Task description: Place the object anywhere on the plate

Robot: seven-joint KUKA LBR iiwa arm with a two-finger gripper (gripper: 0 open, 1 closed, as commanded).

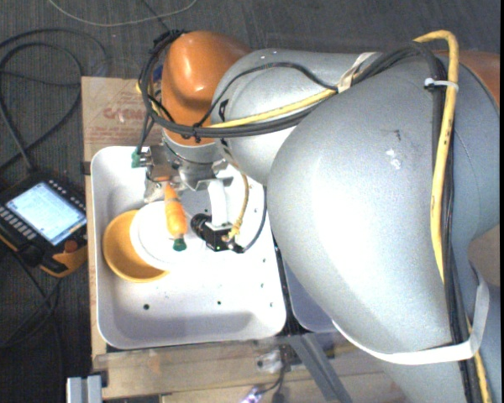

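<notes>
Carrot [175, 215] lies over the white plate [155, 243] and orange bowl [122, 254] at the left of the white bin [193, 305], beneath the gripper [189, 193]; whether it is gripped cannot be told. Wooden surface [109, 112] borders dark carpet [34, 23], cables and a pendant [38, 217] left.

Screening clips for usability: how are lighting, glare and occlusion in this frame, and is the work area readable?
Camera view: even, fairly soft lighting; the white bin is bright but not blown out. The grey arm blocks most of the right side. The carrot over the white plate and the orange bowl read clearly, with mild softness. The gripper is cluttered by cables.
</notes>
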